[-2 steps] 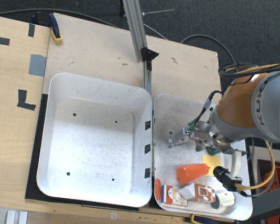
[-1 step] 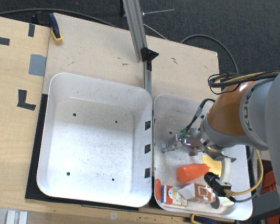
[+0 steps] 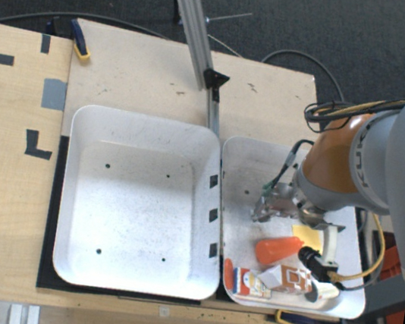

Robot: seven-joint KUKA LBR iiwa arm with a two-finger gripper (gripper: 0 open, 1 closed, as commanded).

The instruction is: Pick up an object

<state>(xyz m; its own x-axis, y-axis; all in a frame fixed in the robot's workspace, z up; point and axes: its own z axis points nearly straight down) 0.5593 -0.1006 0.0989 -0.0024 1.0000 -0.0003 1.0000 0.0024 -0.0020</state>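
My gripper point(image 3: 265, 209) hangs low over the middle of the right bin point(image 3: 245, 161), with the grey arm and its orange band coming in from the right. Just below and right of it an orange cone-shaped object point(image 3: 278, 249) lies on the bin floor. A yellow flat piece point(image 3: 307, 235) shows beside the wrist, partly covered by it. A white carton with orange print point(image 3: 292, 279) and a white tube with red and blue marks point(image 3: 248, 282) lie along the bin's front edge. Nothing is visibly held.
The left bin point(image 3: 78, 121) stands right against the right bin. A slanted metal post point(image 3: 198, 30) rises behind the bins, ending in a black clamp point(image 3: 215, 79). The bench is bare wood to the left.
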